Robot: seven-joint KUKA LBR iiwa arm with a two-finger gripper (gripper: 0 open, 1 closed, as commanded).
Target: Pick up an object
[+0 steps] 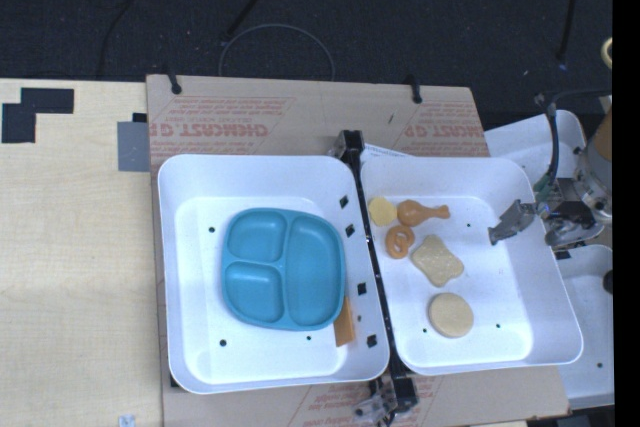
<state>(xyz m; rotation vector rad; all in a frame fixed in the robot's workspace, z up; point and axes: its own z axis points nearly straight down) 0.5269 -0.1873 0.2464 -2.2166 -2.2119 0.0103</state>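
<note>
So the gripper [518, 220] sits at the right side of the right bin [540, 340], hovering just inside its right wall, with the rest of the arm coming in from the right edge. Honestly I can't tell how it's set, it's just a dark grey shape from this angle and nothing is visibly in it.

All the small stuff is in the right bin, bunched toward its left half and well apart from the gripper. There's a pale yellow round piece [382, 210] up near the divider, and just beside it an orange drumstick-shaped toy [421, 211] pointing right. Below those is a little orange pretzel-looking ring [399, 241], touching or nearly touching a tan slice of toy bread [437, 260] that lies tilted. Lower down sits a pale round cookie-like disc [451, 315], on its own.

The left bin [190, 355] holds a blue divided plate [283, 267] with three compartments, lying flat in the middle. A thin orange-brown stick thing [344, 325] rests at the plate's lower right edge, against the bin's right side.

Both bins sit on a sheet of cardboard [300, 120] on the light wooden bench [70, 265].
</note>
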